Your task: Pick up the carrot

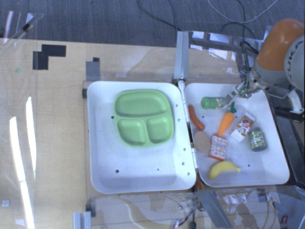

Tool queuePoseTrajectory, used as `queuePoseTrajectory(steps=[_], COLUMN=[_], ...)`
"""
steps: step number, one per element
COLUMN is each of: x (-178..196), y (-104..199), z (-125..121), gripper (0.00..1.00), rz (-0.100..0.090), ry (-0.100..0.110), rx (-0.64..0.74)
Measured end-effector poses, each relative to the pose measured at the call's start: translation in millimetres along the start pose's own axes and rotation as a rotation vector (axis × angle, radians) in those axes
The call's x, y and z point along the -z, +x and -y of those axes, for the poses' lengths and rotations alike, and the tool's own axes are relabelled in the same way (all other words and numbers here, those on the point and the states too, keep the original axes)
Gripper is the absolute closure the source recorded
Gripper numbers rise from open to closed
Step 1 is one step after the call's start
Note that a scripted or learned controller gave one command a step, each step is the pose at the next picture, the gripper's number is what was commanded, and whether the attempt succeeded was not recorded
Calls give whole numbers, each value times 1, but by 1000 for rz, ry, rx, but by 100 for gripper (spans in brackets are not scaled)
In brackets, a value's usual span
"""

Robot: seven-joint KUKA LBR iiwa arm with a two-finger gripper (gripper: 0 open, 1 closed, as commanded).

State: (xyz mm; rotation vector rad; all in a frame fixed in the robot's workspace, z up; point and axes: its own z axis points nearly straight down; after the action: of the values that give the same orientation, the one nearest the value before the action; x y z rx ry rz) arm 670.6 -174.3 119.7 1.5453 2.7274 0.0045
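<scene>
Carrot [226,123] lying untouched in the right bin [282,171], toward its far edge, leafy end pointing to the gripper [234,101].

The carrot is lying at a slant, tip aimed at the bin's near edge, with a green bottle [212,102] just beside its top, a sausage [196,118] toward the left edge, and a small carton [242,128] and a green can [257,140] toward the right edge. A red packet [218,147] and a banana [223,169] are sitting nearer the front edge. The gripper is hovering just above the carrot's leafy end, holding nothing; its finger spacing cannot be made out. A green divided plate [144,117] is resting in the left bin [100,175].
</scene>
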Motion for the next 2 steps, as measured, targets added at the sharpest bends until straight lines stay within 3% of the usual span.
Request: queuePoseTrajectory(steps=[1,2], x=[66,-31], y=[39,32], z=[-24,41], gripper=[0,0], rz=[1,3], ry=[-2,-2], rx=[385,592])
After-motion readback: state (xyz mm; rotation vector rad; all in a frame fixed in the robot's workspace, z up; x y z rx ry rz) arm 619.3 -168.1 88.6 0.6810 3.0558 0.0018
